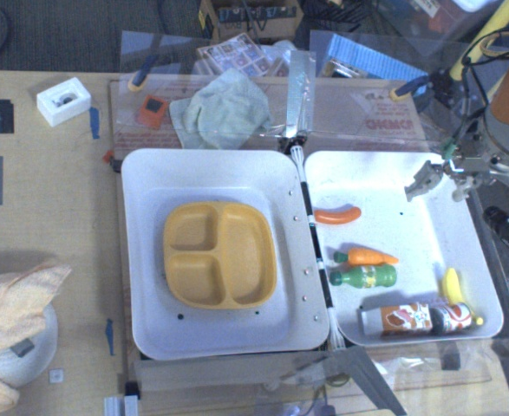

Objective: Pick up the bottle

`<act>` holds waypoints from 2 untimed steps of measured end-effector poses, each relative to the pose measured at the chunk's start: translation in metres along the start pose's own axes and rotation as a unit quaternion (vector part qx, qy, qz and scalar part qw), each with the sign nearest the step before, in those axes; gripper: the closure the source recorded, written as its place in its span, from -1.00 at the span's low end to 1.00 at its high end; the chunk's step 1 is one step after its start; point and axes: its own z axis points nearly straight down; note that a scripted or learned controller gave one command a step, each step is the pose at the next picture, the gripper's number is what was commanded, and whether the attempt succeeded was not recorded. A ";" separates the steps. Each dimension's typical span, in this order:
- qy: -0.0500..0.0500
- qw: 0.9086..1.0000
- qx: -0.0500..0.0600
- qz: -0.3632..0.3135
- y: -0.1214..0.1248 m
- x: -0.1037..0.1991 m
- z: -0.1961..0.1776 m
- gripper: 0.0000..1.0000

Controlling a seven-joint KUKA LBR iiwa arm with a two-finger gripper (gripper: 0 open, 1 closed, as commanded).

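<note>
Hovering at the right bin's (497, 258) upper right, we see the end effector (440, 180) spread wide, holding nothing; the bottle (419, 319) lies sideways along the bin's lower edge, well apart.

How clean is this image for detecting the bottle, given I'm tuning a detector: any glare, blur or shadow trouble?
Camera view: the green bottle is sharp and evenly lit, lying beside the carrot; mild sheen whitens the right bin floor; the gripper at the upper right looks slightly soft; clear sheeting behind the bins carries faint reflections.
</note>
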 end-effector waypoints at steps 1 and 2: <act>0.000 0.998 0.000 0.059 -0.042 0.031 0.080 -1.00; 0.000 0.993 -0.004 0.114 -0.088 0.039 0.123 -1.00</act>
